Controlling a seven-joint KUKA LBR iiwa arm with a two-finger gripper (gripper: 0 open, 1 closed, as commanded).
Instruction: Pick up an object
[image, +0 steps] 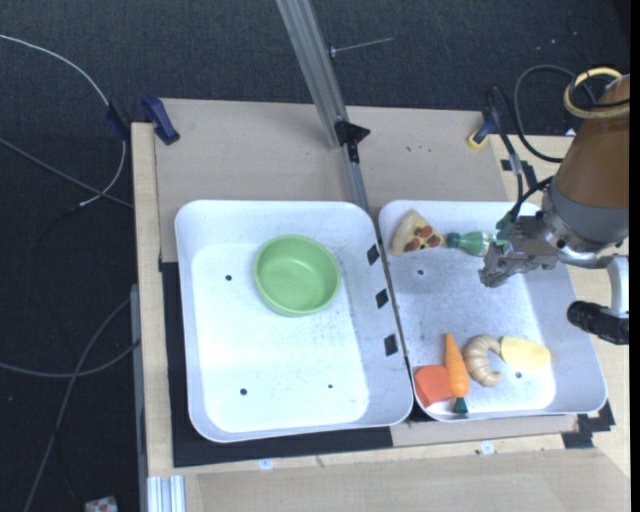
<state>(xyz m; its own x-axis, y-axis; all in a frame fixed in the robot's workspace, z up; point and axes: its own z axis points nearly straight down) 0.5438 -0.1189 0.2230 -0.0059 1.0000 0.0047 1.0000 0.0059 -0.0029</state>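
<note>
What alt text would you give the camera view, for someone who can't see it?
A grey and orange robot arm's end effector hangs over the right white bin, beside a small green bottle and a pizza slice toy; a carrot, red block, croissant and yellow piece cluster at its near edge. The left bin holds a green bowl.

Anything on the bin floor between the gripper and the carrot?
No. In the camera view, the stretch of the right bin floor from the gripper down to the carrot is bare white. The croissant lies just right of the carrot.
</note>
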